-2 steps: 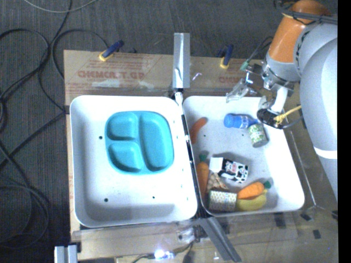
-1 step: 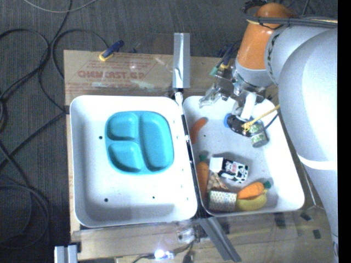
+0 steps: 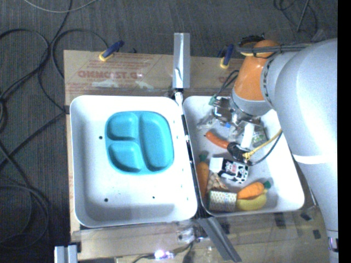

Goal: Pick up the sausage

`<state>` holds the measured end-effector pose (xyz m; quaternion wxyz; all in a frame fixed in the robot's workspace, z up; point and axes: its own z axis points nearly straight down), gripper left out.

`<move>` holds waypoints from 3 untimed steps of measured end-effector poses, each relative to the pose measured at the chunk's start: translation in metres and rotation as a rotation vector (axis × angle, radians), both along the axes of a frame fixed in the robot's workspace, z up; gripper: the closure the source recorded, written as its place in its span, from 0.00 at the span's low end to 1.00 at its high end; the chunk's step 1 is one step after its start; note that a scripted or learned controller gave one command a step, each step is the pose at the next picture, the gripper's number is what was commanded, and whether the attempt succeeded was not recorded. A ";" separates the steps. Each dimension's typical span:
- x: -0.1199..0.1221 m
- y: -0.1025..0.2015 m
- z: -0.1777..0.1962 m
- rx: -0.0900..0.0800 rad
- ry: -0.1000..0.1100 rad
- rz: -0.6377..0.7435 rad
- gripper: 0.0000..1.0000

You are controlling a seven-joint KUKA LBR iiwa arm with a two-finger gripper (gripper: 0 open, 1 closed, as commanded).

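Note:
The sausage [image 3: 215, 139], a short orange-red link, lies slantwise in the upper left part of the right bin [image 3: 290, 171]. My gripper [image 3: 231, 126] hangs low over the back of that bin, just up and right of the sausage, and its body covers the sausage's right end. Nothing can be seen held in it. The grey arm with its orange band comes in from the upper right and hides the bin's far right corner.
Further down the right bin lie a carrot [image 3: 202, 174], a small printed box [image 3: 236, 170], a second carrot [image 3: 252, 189], a banana [image 3: 253, 203] and a textured block [image 3: 221, 200]. The left bin [image 3: 88, 196] holds a blue divided plate [image 3: 140, 141].

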<state>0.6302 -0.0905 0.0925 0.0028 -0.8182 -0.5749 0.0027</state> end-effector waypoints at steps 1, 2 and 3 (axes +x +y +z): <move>-0.050 -0.022 -0.004 -0.002 -0.015 -0.006 0.00; -0.049 -0.021 0.003 0.001 -0.010 -0.003 1.00; -0.012 0.076 0.129 0.000 0.000 0.202 1.00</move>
